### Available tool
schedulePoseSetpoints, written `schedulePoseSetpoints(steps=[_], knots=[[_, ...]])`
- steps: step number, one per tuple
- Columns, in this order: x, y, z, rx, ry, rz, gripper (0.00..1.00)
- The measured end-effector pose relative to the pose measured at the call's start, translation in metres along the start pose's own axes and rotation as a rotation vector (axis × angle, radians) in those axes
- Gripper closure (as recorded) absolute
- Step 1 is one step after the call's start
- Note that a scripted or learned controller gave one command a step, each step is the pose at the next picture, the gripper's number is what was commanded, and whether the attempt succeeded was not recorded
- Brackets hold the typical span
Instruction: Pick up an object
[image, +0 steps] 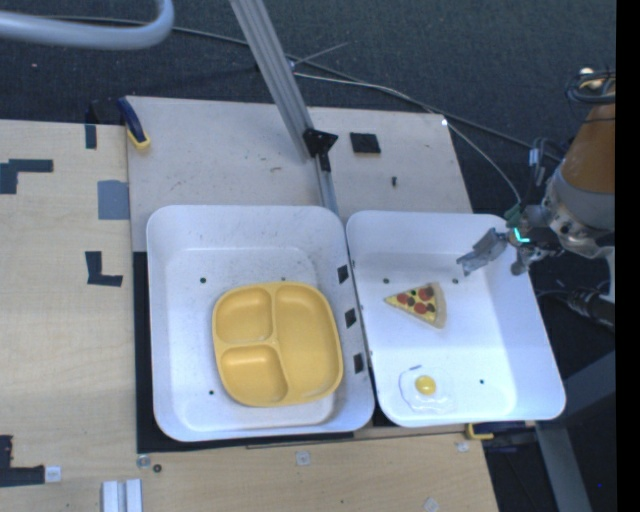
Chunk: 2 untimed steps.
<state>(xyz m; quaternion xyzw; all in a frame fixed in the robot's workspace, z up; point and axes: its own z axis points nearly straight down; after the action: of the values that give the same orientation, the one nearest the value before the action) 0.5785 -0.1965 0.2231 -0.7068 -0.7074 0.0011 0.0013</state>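
The robot's grey metal arm (590, 195) carries a broad orange band above the wrist. Below it sits a pale grey rounded wrist housing with dark fittings and a small teal-green light. The dark grey two-finger gripper (497, 254) has slim, angular metal fingers (480, 252).

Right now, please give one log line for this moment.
gripper: open, above right bin | pizza slice, fried egg: untouched | yellow tray: left bin
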Motion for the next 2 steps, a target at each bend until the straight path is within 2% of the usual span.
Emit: schedulePoseSetpoints(steps=[1, 2], knots=[[0.000, 0.001, -0.001, -0.002, 0.000, 0.000, 0.00], [0.005, -0.004, 0.045, 0.002, 0.000, 0.000, 0.00]])
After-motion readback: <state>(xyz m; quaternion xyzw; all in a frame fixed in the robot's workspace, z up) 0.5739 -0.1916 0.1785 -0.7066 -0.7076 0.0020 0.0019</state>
